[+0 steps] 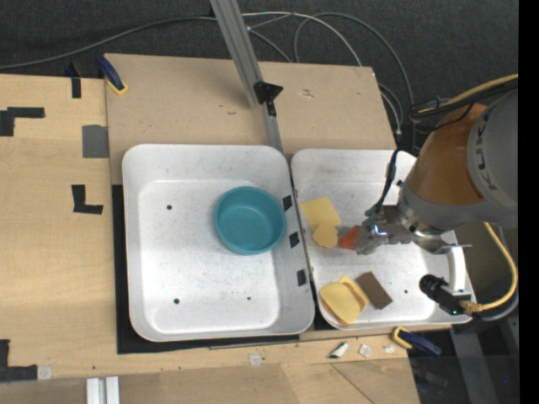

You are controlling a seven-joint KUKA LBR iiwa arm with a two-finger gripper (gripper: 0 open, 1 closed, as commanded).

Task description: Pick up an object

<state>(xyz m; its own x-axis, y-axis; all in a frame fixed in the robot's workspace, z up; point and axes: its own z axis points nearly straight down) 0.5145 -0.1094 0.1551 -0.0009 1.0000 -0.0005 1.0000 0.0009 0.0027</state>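
Nearest the camera, along the front edge of the table (pixel 59 225), a few small white scraps (pixel 352 349) and a blue-and-yellow clamp (pixel 416 340) lie just outside the right bin (pixel 337 168) at about 6 o'clock from it. Just inside that bin's front rim rests a pale yellow block (pixel 340 300), and touching it at 3 o'clock is a small dark brown block (pixel 376 290), tilted.

Farther in, near the middle of the right bin, sits a yellow piece (pixel 320 211) with a second, rounder yellow piece (pixel 326 236) touching it at 6 o'clock. A small orange-red object (pixel 347 239) lies just beside the rounder piece at 3 o'clock. The gripper (pixel 367 240) is down over this spot, right against the orange-red object; whether the jaws are apart or together cannot be told, as the wrist hides them. The grey arm (pixel 455 175) with its orange band reaches in from 3 o'clock.

At 9 o'clock from all this, the left bin (pixel 168 301) holds a teal bowl (pixel 248 219), upright, set toward the bin's right half.

Beyond the bins, a grey metal pole (pixel 238 45) slants up toward 12 o'clock, cables (pixel 337 32) loop over the dark floor, and another blue-and-yellow clamp (pixel 111 72) grips the far left corner of the board.
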